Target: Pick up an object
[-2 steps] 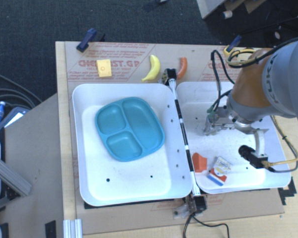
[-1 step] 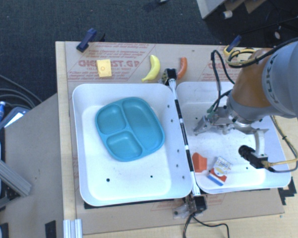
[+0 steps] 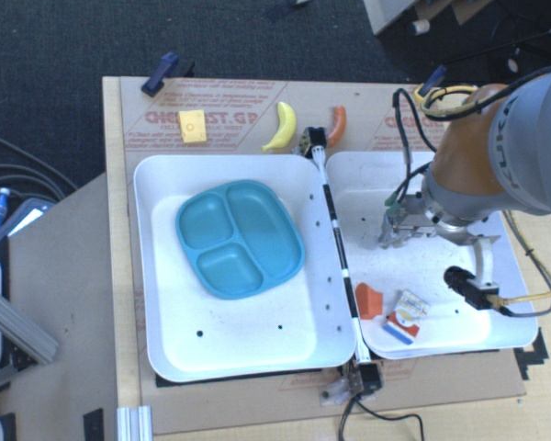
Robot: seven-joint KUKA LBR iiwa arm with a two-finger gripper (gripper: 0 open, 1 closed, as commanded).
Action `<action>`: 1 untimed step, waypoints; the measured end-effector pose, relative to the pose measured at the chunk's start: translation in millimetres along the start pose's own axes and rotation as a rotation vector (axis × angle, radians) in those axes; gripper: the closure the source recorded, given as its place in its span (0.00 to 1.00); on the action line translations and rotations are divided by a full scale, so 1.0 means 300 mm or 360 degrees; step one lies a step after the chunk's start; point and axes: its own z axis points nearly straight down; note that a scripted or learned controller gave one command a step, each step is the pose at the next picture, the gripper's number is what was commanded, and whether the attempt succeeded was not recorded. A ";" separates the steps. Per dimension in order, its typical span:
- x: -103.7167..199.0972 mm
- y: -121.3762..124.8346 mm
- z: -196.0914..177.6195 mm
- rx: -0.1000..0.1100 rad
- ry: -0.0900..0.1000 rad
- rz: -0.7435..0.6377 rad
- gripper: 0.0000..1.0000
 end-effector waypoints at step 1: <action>0.000 0.000 0.000 0.0000 0.0000 0.0001 0.00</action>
